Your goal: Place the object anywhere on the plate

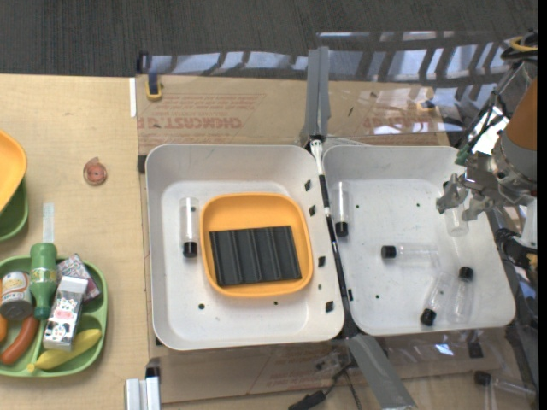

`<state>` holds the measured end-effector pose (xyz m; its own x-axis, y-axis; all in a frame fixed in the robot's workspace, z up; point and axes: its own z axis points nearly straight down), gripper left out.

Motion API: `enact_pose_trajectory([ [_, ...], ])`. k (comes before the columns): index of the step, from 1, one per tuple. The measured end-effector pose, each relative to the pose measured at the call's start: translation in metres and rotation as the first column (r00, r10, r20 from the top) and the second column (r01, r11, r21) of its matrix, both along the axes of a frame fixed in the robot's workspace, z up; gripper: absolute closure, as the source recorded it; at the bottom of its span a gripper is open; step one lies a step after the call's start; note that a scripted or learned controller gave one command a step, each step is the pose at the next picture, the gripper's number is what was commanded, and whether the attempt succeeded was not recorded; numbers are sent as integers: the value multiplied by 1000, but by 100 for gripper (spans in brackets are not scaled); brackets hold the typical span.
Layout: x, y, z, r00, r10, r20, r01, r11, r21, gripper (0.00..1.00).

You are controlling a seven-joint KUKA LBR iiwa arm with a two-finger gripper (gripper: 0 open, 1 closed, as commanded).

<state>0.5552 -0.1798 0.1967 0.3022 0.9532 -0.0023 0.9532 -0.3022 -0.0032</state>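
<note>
jaws (462, 202): over right bin's (376, 314) right side, state cannot tell | vials: 4 clear black-capped in right bin – 1 (339, 207) at left wall, 1 (408, 252) mid, 2 (446, 293) near-right | plate (255, 207): orange, in left bin (171, 314), carries dark ridged block (255, 255) | 1 vial (188, 225) just left of plate

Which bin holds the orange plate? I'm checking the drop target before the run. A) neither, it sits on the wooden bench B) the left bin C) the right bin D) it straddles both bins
B: the orange plate, with a dark ribbed insert on it, lies inside the left bin; the right bin holds clear vials, and the gripper hovers at that bin's far right side.
</note>
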Motion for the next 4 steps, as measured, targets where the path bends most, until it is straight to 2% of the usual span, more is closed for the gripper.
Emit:
enact_pose_trajectory([
  [1, 51, -33, 24, 966, 260, 2, -260, 966, 0, 100],
  [2, 100, -36, 34, 875, 484, 4, -484, 875, -2, 100],
  [3, 104, -43, 80, 753, 658, 4, -658, 753, -3, 100],
  [4, 105, -42, 161, 567, 824, 3, -824, 567, -3, 100],
])
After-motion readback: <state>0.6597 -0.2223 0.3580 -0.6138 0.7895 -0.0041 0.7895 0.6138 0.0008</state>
